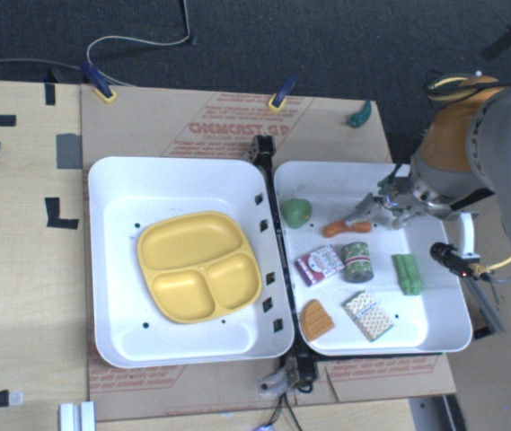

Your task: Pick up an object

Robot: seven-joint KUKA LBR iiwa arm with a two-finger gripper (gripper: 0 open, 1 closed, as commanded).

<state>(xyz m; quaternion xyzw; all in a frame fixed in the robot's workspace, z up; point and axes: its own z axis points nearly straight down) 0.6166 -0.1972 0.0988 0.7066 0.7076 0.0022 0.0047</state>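
Observation:
The right bin (444, 329) holds several small objects: a green round fruit (296, 212), an orange carrot-like piece (347, 228), a pink and white packet (320, 264), a green can (357, 261), a green block (407, 273), a patterned box (368, 315) and an orange-brown biscuit (316, 319). My gripper (369, 211) reaches in from the right and hangs low over the bin's far part, just above and right of the carrot-like piece. Nothing shows held in it.
The left bin (111, 241) bears a yellow divided plate (199, 265). A black divider (271, 241) runs between the bins. The grey arm with its orange band (448, 142) stands over the right bin's far right corner. A teal item (359, 115) lies on the bench behind.

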